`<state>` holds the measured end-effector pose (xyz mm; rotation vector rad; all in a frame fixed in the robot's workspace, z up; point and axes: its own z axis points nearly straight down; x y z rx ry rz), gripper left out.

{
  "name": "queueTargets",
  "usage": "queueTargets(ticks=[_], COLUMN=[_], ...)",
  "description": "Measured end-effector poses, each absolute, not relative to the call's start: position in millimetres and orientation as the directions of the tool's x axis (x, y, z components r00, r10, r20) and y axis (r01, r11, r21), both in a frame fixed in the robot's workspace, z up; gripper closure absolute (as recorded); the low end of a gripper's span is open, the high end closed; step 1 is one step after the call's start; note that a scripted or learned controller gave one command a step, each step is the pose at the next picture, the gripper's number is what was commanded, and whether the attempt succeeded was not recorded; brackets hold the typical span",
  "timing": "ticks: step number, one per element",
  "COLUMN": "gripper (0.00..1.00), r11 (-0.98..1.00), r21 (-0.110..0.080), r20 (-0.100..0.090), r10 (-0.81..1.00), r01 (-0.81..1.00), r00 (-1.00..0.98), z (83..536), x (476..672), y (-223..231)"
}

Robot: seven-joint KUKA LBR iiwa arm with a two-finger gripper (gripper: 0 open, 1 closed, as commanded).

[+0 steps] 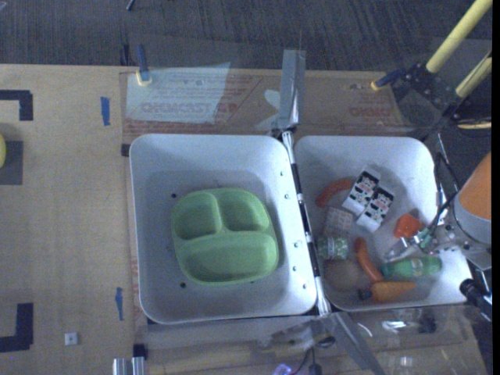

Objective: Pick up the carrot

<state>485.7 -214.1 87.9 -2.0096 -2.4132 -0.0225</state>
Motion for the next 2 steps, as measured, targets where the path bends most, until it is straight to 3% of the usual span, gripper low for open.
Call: queueTargets(ticks=[2], gripper=[0.0], r11=[0.166], r21=[0.011], r20=[0.01], r10=[0.986], r01=[0.986], r00=[-0.166], z=[87.9], x=[485.9], y=[-213.7])
